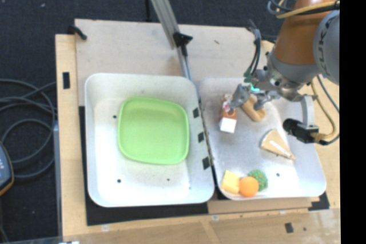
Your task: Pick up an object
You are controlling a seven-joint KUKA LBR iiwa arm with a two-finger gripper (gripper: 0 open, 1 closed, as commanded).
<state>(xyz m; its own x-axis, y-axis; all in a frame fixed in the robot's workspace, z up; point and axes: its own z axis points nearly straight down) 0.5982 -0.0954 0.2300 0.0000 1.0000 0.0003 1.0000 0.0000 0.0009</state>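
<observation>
My gripper hangs over the upper part of the right bin, below the orange wrist band. Its two fingers stand apart, open, on either side of a brown bread-like piece that lies just under them; I cannot tell whether they touch it. A small white block with a red top sits just left of the left finger. A tan wedge lies to the lower right. At the bin's front edge are a yellow block, an orange ball and a green broccoli piece.
The left bin holds a square green plate. A metal pole slants down to the divider between the bins. A black cable fitting hangs from the arm over the right bin's right side.
</observation>
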